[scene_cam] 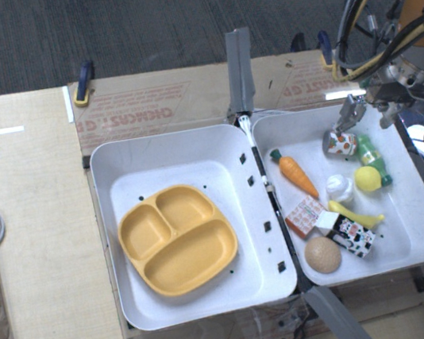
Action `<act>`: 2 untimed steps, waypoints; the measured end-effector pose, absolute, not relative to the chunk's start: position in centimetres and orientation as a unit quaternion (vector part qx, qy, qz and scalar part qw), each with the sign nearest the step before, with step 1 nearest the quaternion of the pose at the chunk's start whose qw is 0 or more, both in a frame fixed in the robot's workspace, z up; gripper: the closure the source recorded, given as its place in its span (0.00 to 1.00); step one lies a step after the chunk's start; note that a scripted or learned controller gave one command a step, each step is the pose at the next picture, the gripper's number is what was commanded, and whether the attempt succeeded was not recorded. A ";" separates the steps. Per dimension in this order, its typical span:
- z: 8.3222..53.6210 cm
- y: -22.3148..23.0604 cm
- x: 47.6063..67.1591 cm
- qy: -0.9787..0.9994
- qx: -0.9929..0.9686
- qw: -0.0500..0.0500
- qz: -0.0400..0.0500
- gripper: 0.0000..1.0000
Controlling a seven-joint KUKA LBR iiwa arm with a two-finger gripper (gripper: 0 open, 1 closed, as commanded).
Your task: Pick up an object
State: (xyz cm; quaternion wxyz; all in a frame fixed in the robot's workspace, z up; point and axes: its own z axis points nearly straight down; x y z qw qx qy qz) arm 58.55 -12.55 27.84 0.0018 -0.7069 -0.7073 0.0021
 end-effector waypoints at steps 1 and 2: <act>18.8 -3.2 60.0 -0.708 -0.707 0.002 0.003 0.00; 9.1 -9.3 58.5 -0.766 -0.643 0.001 0.002 0.00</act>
